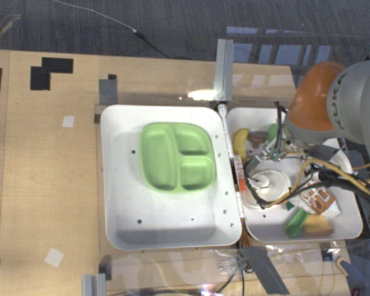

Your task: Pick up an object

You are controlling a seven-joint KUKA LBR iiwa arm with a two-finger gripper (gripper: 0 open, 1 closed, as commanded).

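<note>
No text can be read; the brown-and-white packet (317, 199) just right of the gripper (266, 180) carries print too blurred to make out.

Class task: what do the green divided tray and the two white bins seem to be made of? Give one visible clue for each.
Green divided tray: probably moulded plastic, matte, with an even colour and rounded compartments. White bins, left and right: likely plastic or coated sheet, smooth, with soft highlights on the rims.

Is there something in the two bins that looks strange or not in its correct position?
Nothing looks spilled or broken. The green divided tray lies alone, slightly skewed, in the left bin; the banana and other items crowd the right bin under the arm.
</note>
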